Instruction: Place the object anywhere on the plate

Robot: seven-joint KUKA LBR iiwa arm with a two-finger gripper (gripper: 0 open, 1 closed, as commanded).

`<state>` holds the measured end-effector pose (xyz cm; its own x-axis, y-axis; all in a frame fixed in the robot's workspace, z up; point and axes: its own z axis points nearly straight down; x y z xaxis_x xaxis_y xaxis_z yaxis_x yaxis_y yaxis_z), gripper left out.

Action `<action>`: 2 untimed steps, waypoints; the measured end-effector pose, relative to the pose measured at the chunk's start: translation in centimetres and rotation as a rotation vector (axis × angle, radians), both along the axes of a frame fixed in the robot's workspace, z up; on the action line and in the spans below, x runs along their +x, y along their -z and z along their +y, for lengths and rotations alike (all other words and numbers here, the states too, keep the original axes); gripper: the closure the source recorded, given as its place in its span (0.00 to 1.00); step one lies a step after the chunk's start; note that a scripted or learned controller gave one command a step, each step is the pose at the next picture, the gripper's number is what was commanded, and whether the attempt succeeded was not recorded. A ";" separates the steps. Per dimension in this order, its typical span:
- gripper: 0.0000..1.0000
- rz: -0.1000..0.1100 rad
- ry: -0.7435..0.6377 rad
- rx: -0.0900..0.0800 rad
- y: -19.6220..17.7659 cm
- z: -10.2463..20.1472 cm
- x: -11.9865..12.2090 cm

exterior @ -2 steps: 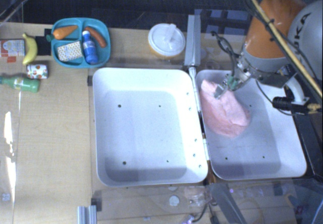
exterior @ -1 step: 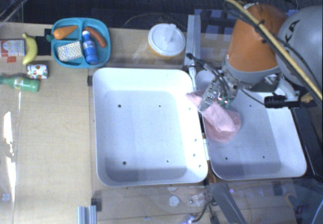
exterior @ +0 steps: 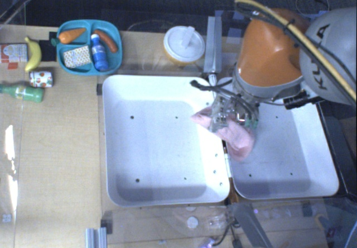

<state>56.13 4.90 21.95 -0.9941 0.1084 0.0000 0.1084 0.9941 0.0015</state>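
Note:
A soft pink cloth (exterior: 239,138) hangs over the wall between the two white bins, one corner pointing left into the left bin (exterior: 150,141). My gripper (exterior: 227,115) sits right on top of it, fingers closed into its upper folds, so the cloth appears pinched between them. The grey and orange arm covers the back of the right bin (exterior: 290,163). A teal divided plate (exterior: 113,34) lies on the bench at the far left, beyond the left bin's back corner, holding a carrot, a sausage, a blue bottle and a patterned piece.
A white lidded cup (exterior: 184,44) stands behind the left bin. A banana (exterior: 33,54), a small can (exterior: 40,79), a green bottle (exterior: 22,93) and a carton (exterior: 12,54) lie at the bench's left edge. A metal post (exterior: 211,46) rises between the bins.

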 end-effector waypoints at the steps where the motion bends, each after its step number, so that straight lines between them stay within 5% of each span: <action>1: 1.00 0.001 -0.107 0.000 -0.1 4.4 -2.4; 2: 0.00 0.001 -0.108 0.000 -0.1 4.4 -2.4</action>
